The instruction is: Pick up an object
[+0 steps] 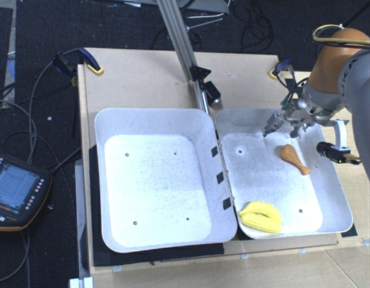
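Drumstick (293,158) in right bin (329,215), upper-right of frame, long axis diagonal, fat end upper left, thin end lower right. Banana (260,217) at lower edge, lying crosswise. Arm entering from right, gripper (282,126) just above drumstick, fingers spread apart, nothing between.

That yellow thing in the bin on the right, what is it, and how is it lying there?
The yellow object looks like a toy banana or a bunch of them, smooth and plastic-like, bright yellow with a darker crease along it. It lies flat at the near edge of the right bin, close to the corner by the left bin. It rests on the bin's floor and seems to lean against the rim. Nothing else touches it; the gripper and the brown drumstick-shaped toy are well away.
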Motion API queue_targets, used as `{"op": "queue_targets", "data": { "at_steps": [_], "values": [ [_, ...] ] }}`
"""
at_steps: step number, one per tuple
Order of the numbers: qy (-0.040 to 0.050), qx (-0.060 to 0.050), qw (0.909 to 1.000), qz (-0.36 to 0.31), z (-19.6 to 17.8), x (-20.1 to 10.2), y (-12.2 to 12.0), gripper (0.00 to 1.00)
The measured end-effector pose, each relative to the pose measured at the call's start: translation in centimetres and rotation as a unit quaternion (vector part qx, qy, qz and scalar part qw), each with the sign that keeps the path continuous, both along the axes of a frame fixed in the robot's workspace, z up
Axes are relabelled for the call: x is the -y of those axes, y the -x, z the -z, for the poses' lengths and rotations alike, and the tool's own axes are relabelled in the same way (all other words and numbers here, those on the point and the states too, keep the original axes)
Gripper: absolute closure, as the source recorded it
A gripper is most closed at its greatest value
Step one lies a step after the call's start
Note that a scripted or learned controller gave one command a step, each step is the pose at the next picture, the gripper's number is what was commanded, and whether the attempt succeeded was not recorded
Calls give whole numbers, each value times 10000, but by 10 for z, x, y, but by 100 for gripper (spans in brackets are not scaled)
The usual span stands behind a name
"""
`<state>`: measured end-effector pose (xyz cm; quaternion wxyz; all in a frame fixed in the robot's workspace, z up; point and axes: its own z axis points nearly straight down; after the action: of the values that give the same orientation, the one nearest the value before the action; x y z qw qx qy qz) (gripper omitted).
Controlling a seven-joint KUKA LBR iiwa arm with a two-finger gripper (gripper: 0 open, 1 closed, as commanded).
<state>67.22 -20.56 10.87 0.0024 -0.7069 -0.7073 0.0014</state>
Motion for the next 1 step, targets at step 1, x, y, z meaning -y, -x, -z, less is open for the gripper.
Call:
{"op": "queue_targets", "data": {
  "at_steps": [1],
  "values": [
    [11,34,10000,-6,-14,0,-2,100]
  ]
}}
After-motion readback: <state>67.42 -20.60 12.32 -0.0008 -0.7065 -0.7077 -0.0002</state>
